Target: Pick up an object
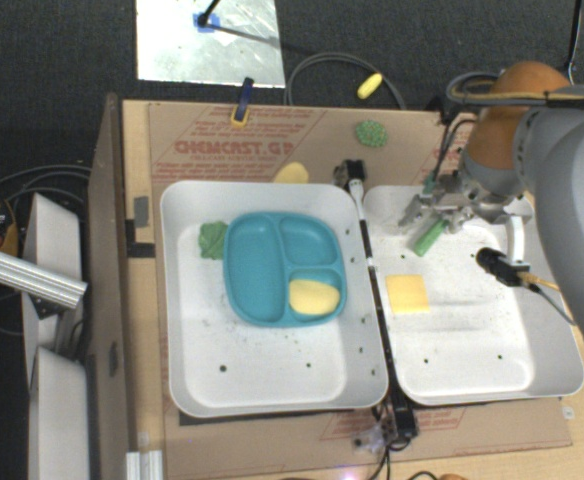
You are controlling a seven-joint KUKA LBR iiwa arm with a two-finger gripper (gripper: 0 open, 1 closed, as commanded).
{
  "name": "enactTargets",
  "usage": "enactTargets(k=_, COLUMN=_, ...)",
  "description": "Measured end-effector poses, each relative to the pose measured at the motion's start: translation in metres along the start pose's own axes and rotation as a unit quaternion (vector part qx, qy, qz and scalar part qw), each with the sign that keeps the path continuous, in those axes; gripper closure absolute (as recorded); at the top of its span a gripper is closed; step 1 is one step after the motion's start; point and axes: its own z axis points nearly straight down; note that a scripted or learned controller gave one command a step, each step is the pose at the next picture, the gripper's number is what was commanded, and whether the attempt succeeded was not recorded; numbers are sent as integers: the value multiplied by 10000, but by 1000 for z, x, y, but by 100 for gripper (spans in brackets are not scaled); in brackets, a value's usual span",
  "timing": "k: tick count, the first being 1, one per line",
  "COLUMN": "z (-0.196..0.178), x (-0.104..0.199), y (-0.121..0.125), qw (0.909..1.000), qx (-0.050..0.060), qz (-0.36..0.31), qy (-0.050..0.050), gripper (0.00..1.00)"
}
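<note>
in the right shallow white bin, a flat yellow square sponge lies nearest. farther back in that bin, the grey metal gripper has its fingers closed around a green stick-shaped toy, tilted just above the bin floor.

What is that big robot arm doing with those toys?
The robot arm is reaching into the right bin, and its hand is low near the back, right by a green stick-shaped thing. I cannot tell if it has grabbed it. A yellow square lies flat nearby in that bin. In the left bin, a blue divided plate holds a yellow lump, with a small green piece beside the plate.
</note>
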Motion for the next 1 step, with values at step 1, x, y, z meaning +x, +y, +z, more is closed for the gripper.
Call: enactTargets(k=1, z=-12, x=0, y=1, qw=10000, qx=-21, qz=-20, qy=-10, gripper=100)
